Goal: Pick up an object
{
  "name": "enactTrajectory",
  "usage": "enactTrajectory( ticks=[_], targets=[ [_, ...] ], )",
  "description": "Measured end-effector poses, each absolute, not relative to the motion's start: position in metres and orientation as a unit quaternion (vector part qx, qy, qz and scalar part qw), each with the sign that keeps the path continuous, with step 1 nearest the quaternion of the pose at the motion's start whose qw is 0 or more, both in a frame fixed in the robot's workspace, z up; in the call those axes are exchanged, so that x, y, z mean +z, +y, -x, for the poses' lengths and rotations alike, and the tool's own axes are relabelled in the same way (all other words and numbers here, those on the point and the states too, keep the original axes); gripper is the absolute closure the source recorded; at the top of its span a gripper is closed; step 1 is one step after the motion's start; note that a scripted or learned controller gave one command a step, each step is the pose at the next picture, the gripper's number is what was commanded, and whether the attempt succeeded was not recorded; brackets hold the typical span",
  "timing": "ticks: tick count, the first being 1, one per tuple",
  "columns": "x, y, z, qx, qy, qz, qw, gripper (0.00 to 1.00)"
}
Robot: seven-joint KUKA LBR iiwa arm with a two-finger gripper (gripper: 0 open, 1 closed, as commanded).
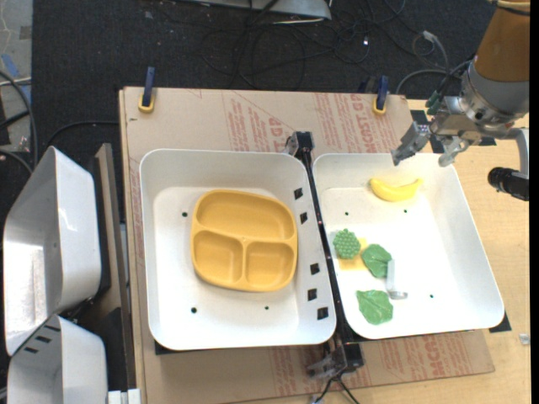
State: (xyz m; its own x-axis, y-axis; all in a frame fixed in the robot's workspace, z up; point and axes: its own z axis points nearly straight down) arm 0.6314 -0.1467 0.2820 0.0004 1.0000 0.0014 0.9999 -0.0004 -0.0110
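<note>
Two white bins point(160, 183) sit below us, and with our gripper point(429, 148) spread apart, holding nothing, above the banana point(395, 189), every picking step remains.

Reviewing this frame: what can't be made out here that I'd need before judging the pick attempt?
- Arm: cut off by the camera view's top and right edges.
- Small grey piece among the green items in the right bin: too small to identify.
- Gripper height above the banana: not readable from this slanted view.
</note>
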Motion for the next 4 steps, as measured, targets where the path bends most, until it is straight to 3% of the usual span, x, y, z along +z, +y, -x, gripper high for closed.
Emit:
enactTrajectory(
  ticks=[1, 4],
  targets=[
    [0.289, -0.146, -0.633, 0.0, -0.708, 0.706, 0.0, 0.0],
    [0.129, -0.139, -0.607, 0.002, -0.706, 0.708, 0.002, 0.0]
  ],
)
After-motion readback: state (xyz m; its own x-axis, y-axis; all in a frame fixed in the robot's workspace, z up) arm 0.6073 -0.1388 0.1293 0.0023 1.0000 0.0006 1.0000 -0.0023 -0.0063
